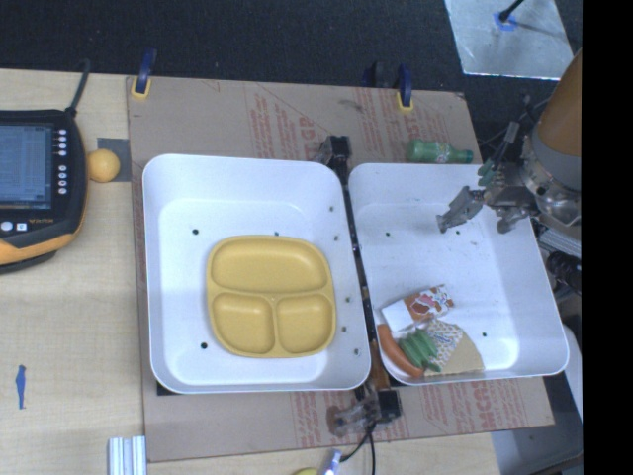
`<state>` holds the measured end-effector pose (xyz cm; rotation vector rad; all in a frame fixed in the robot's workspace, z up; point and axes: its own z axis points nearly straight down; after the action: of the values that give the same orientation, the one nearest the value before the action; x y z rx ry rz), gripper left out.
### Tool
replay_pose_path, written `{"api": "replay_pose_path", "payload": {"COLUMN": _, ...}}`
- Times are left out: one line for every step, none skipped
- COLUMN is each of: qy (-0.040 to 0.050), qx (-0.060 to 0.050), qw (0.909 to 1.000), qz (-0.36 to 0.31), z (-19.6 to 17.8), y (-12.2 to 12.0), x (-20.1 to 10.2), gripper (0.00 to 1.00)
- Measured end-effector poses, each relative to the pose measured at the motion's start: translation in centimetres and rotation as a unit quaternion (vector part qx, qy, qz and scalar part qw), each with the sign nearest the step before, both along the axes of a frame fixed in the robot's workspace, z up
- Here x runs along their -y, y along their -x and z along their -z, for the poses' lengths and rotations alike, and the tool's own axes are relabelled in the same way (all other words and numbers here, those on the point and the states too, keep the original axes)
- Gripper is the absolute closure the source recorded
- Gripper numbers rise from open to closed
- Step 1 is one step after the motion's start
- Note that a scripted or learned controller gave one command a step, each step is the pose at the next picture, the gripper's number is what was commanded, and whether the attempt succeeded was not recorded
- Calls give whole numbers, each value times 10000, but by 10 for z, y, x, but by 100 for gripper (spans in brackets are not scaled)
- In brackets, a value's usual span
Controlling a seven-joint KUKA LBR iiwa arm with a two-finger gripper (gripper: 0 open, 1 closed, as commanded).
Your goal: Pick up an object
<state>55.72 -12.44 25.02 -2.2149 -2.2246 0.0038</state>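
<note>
My gripper (482, 210) hangs over the far part of the right bin (514, 295), fingers spread apart with nothing between them. I judge this the approach step: no object is taken yet. The likeliest target, a small heap (427, 342) of a card, something orange and something green, lies well toward the camera from my fingers, in the bin's near left corner. The yellow tray (270, 295) sits in the left bin (178, 216), farther off. Next I must travel over the heap, descend, and close on one piece.
</note>
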Motion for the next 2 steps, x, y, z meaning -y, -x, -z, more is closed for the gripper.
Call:
{"api": "replay_pose_path", "payload": {"qy": 8, "qx": 15, "qw": 10000, "qz": -3, "z": 132, "y": 62, "x": -25, "gripper": 0}}
{"api": "replay_pose_path", "payload": {"qy": -38, "qx": 55, "qw": 10000, "qz": -22, "z": 151, "y": 32, "x": -13, "gripper": 0}}
